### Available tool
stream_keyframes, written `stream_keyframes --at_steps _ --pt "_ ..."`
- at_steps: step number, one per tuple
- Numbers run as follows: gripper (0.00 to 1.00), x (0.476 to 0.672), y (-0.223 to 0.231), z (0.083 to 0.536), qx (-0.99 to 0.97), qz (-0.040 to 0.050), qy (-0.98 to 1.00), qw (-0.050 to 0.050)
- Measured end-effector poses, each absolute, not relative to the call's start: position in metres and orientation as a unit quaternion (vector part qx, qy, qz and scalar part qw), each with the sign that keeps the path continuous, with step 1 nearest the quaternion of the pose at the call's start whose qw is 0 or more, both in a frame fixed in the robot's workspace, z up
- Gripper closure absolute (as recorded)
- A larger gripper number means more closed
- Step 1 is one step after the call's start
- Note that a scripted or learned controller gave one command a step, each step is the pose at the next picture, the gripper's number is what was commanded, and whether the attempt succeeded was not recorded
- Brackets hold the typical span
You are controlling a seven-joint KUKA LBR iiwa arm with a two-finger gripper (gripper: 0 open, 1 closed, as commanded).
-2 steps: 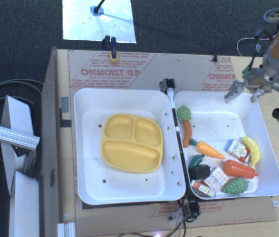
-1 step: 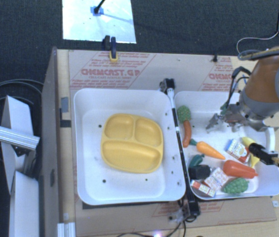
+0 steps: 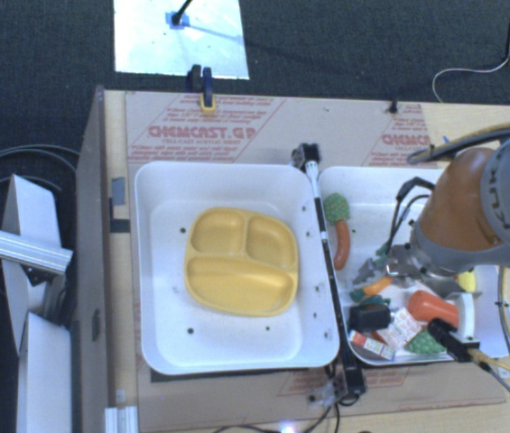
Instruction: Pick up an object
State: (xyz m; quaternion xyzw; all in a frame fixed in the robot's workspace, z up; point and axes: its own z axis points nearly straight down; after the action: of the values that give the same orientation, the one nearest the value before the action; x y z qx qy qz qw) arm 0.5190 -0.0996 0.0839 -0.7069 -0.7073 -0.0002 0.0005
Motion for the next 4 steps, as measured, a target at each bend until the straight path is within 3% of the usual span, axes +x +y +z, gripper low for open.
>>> stream_keyframes --at_steps 1,2,3,4 --pt "1.0 0.52 -0.1 0.094 -0.707 -0.0013 -0.707 -0.001" --pt "1.0 0.508 -0.175 0.171 -0.707 -0.0005 -0.707 -0.002" --pt "0.0 0.508 -0.174 0.171 -0.707 -0.0007 -0.707 -0.001" --pt "0.0 0.57 -0.122 0.099 -0.706 -0.0038 -0.708 -0.009"
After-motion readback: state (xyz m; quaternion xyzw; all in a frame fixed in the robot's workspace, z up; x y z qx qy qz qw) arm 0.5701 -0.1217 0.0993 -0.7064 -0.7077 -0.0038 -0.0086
